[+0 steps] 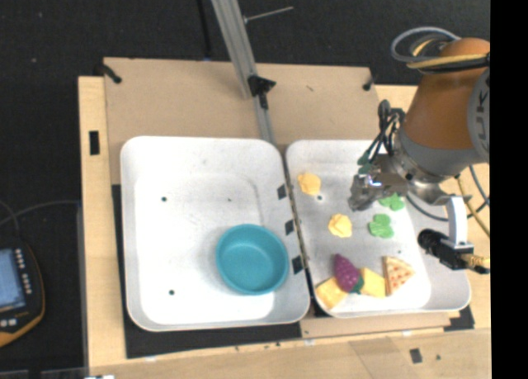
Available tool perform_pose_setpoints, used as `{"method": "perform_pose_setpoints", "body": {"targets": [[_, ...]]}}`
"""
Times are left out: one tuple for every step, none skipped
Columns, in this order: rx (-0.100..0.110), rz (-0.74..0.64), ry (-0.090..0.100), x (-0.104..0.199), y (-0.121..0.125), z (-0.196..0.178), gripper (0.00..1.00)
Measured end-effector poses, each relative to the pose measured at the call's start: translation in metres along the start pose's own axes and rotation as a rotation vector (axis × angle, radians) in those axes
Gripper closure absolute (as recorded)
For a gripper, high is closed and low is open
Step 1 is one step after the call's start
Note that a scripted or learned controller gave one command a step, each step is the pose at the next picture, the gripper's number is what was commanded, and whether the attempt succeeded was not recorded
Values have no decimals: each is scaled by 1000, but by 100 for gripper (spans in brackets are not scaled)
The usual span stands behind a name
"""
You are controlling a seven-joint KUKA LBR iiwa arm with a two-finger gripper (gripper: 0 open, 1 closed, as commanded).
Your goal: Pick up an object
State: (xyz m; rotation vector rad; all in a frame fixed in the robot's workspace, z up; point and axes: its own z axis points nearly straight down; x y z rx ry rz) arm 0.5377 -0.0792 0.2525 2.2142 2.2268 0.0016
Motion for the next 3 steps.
{"method": "perform_pose_setpoints", "body": {"targets": [[2,-1,1,49,5,11,100],[1,-2,1,105,3,20,100],[0,-4,3,169,3,17,100]]}}
